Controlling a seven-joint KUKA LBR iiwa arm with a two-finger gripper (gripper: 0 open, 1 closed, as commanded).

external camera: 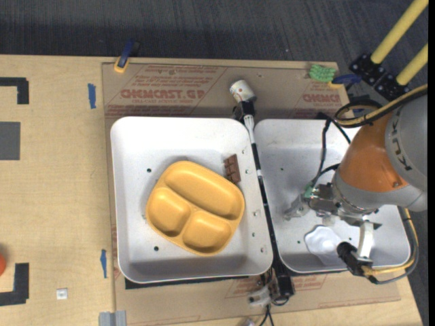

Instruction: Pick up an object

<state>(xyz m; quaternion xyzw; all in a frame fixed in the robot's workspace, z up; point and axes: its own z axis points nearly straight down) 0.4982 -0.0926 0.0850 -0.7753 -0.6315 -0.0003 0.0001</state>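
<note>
A small white object lies in the right bin, towards its near side, just under the wrist of the arm. It looks pale, glossy and irregular in outline, perhaps soft plastic or a crumpled piece; its exact kind is too small to tell. Against the white floor of the bin it barely stands out.

The tool hangs low over that bin, a little to the left and far side of the white object, and whether it is spread or pressed together I cannot tell from this slant. Nothing is visibly caught in it.

In the left bin rests a yellow divided tray, three hollows up, with a small brown block just beside its far right corner, near the bin wall. Both bins sit on a brown board on the surface.

The risk, as I judge it, is that the tool closes beside the white object rather than around it, since it seems offset. A flat, slick piece could also slip out on lifting.
</note>
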